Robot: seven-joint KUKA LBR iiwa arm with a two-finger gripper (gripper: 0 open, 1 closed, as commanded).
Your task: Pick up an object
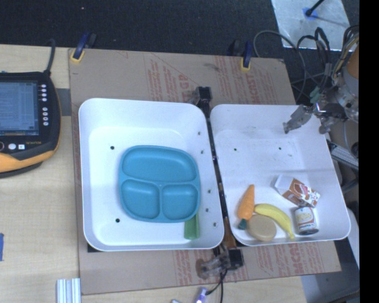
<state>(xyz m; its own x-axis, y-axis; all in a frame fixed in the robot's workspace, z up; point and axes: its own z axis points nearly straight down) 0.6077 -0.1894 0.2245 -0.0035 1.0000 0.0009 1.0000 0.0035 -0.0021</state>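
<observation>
Reaching in from the right side of the camera view, the arm is holding its pincer (pixel 308 120) above the upper right corner of the right bin (pixel 265 137), over bare white floor. Two grey fingers are showing there, spread a little apart with nothing between them, so the pincer is standing open and gripping nothing.

The objects available for picking are lying clustered in the lower right part of that right bin, well apart from the pincer. An orange carrot (pixel 246 202) is lying tilted near the bin's left wall, its green end pointing down. Just beside it, a yellow banana (pixel 275 216) is curving toward the lower right, and a round beige piece (pixel 262 228) is sitting against the banana's underside. To the right, a small can (pixel 306 220) is standing near the bin's lower edge, and a white and brown packet (pixel 295 192) is lying just above it.

The left bin (pixel 95 182) is holding a blue divided plate (pixel 158 183) near its centre, with a small green block (pixel 191 227) leaning by the lower right corner, just beside the plate.

On the tabletop (pixel 25 232), to the left of both bins, a control tablet (pixel 19 122) with an orange rim is resting, its screen glowing.
</observation>
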